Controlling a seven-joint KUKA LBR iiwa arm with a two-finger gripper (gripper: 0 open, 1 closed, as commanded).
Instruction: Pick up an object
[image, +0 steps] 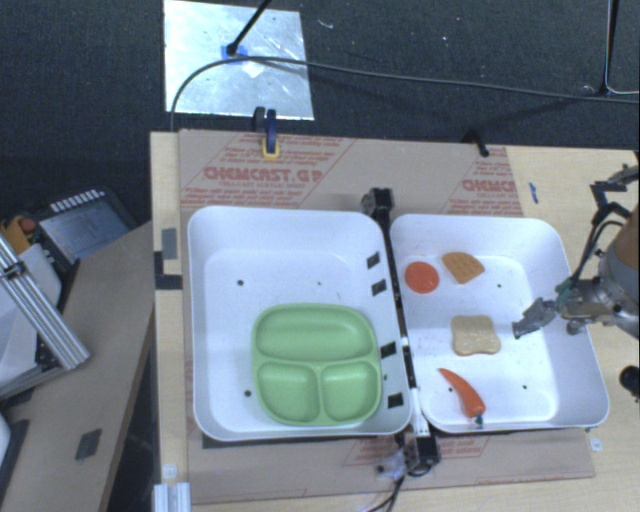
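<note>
Four small food pieces — a beige slice (474, 336) nearest — are laid loose in the right bin (540, 240), ready for picking; the gripper (527, 322) is poised beside it, jaws seemingly spread, nothing pinched.

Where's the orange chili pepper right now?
The orange chili pepper lies in the right white bin, near its front edge, just below the tan bread slice.

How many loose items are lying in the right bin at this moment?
4. A red disc at upper left, a tan cracker beside it, a bread slice mid-bin, and a red chili pepper near the front. The gripper may hide more.
</note>
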